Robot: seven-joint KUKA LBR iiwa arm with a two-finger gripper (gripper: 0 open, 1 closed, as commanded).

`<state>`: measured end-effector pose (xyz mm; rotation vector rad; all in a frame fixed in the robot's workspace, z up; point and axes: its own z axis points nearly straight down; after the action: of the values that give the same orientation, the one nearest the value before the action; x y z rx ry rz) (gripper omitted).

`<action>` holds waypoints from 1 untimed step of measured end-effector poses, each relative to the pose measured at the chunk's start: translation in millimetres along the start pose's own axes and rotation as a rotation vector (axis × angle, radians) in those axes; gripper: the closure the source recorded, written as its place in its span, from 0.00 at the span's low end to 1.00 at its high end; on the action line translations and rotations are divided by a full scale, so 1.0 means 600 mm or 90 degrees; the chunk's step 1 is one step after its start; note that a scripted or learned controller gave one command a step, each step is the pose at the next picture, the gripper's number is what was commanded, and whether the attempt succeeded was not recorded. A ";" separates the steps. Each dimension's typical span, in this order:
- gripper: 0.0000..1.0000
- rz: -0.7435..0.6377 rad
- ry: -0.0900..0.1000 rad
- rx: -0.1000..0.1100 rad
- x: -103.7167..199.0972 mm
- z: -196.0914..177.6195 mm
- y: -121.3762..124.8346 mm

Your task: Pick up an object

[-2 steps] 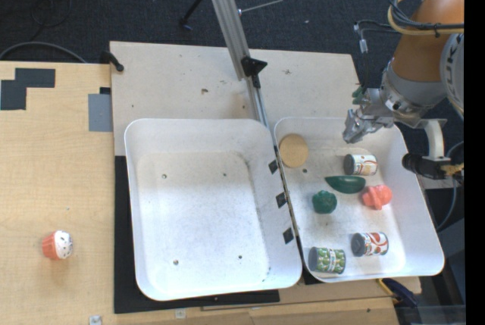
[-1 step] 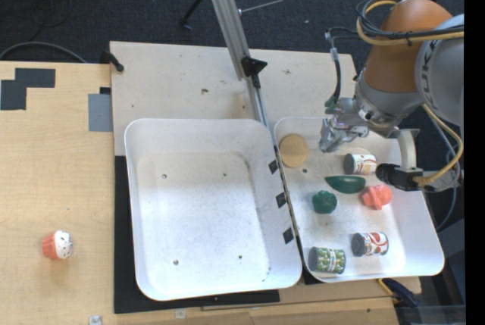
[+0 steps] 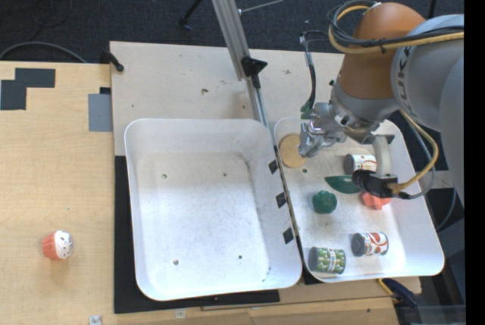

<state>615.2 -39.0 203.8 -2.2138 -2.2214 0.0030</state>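
A green-labelled tin can [image 3: 327, 260] is lying nearest; beyond it the gripper [image 3: 309, 140] is hovering beside a flat tan wooden disc [image 3: 289, 151]. The approach step is under way; next, descending squarely.

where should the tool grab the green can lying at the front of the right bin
Grip the green can across its rounded sides, coming straight down from above. It lies on its side near the right bin's front rim, with the red and white can close beside it.

Speckled matt white plastic bins [image 3: 197, 164], glossy cans [image 3: 369, 244], perhaps metal.
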 end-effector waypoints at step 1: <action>1.00 0.000 0.000 0.000 0.089 0.007 -0.005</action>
<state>612.2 14.6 199.8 -2.2130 -2.2216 0.0032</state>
